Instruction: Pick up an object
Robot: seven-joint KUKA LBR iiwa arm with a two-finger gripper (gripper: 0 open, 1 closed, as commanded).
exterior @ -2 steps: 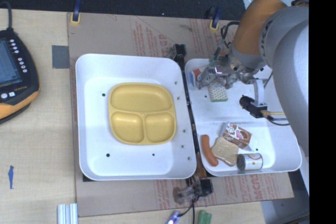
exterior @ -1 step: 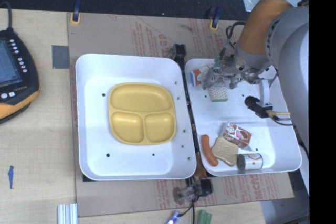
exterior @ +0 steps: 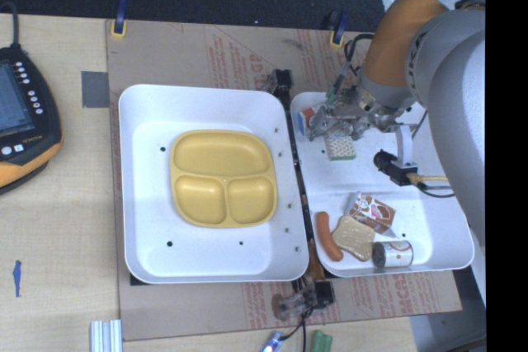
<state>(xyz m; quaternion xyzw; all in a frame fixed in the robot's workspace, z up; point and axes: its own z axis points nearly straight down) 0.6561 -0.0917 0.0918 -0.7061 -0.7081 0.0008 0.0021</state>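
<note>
Two white bins; gripper (exterior: pixel 337 121) hovers in the right bin (exterior: pixel 441 247), touching or just above a small green-white mesh block (exterior: pixel 340 147); cannot tell its state. Risk: off-centre closing nudges the block away, grasp misses.

We've got a small pale speckled block (exterior: pixel 340 147) lying near the far end of the right bin (exterior: pixel 437 255), while a hot dog (exterior: pixel 328 236), toast slice (exterior: pixel 354 237), brown packet (exterior: pixel 373 213) and small can (exterior: pixel 393 254) cluster at its near edge.

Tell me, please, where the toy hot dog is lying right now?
The hot dog lies in the right bin, near its front left corner, beside the toast slice.
</note>
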